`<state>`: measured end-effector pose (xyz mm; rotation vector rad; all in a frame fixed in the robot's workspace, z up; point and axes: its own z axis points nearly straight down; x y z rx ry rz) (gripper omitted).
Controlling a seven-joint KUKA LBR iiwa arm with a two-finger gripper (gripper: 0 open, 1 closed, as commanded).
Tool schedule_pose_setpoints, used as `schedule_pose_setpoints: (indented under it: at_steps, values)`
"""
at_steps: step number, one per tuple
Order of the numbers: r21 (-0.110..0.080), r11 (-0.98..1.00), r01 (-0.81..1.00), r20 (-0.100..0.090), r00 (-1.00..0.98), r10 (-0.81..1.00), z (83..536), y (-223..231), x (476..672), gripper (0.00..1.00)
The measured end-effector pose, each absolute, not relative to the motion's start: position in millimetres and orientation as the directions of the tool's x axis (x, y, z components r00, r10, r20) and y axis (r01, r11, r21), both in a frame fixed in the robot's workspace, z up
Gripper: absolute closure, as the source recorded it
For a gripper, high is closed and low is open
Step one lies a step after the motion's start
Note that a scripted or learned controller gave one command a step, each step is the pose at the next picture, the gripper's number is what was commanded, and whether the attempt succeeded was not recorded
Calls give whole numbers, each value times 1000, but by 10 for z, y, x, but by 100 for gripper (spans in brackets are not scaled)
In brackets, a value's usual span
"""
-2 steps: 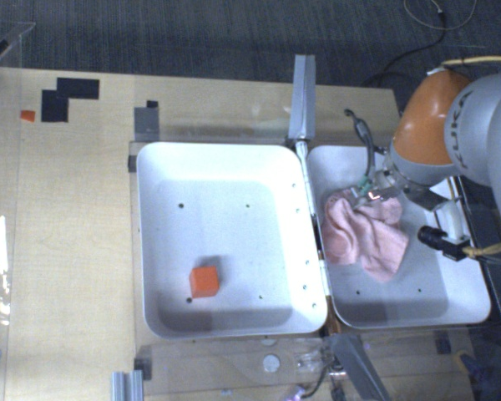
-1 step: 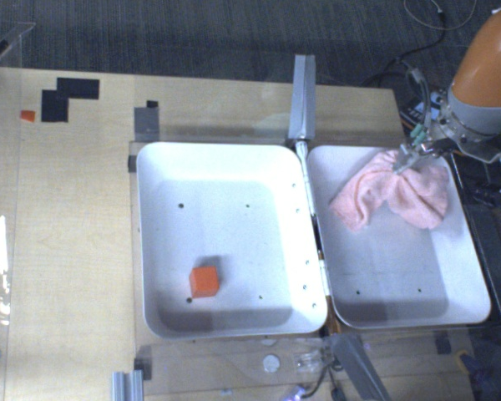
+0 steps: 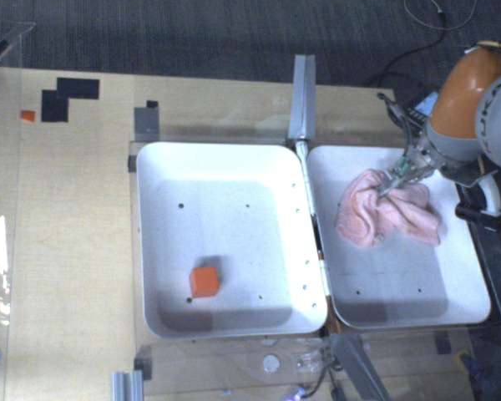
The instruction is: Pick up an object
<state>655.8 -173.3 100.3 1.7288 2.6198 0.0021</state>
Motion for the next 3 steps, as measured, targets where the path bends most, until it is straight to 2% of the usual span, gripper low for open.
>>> schedule_pose_setpoints:
  at_steps: [1, 2, 3]
  values:
    - [16, 566, 824, -15, -565, 825, 928, -1220, 6414, 0]
    - [6, 747, 665, -6, -747, 665, 1106, -866, 6716, 0]
    - [18, 670, 742, -17, -670, 742, 932, -846, 6498, 0]
